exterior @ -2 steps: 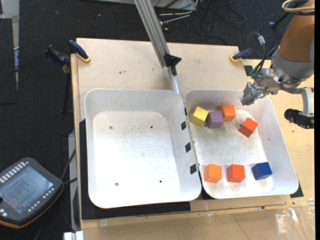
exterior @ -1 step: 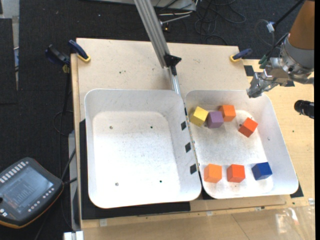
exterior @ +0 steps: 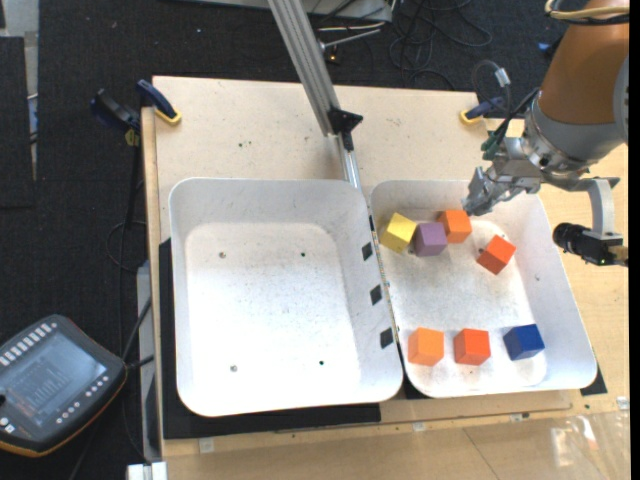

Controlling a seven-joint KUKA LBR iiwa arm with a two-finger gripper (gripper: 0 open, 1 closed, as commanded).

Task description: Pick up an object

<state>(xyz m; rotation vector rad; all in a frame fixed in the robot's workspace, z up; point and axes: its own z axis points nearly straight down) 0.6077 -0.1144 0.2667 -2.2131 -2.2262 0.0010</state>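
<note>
Two shallow white bins sit side by side on the pale counter (exterior: pixel 260 128), their inner walls touching along the middle. The left bin (exterior: pixel 190 268) has a flat, lightly speckled floor with a few dark dots. The right bin (exterior: pixel 565 313) holds seven small cubes, all matte and sharp-cornered. Near its far end, a yellow cube (exterior: pixel 398 233), a purple cube (exterior: pixel 431 238) and an orange cube (exterior: pixel 457 225) form a tight row, each touching the next. A red-orange cube (exterior: pixel 496 254) lies tilted just beside them, toward the right wall. Along the near end, well apart from that group, stand an orange cube (exterior: pixel 426 346), a red-orange cube (exterior: pixel 472 346) and a blue cube (exterior: pixel 523 341) in a loose line, the blue one close to the rim. The gripper (exterior: pixel 480 200) hangs over the far right corner of this bin, just beside the orange cube in the row; whether its fingers are apart or together cannot be told, and nothing shows between them. Bare floor lies between the two groups of cubes.
</note>
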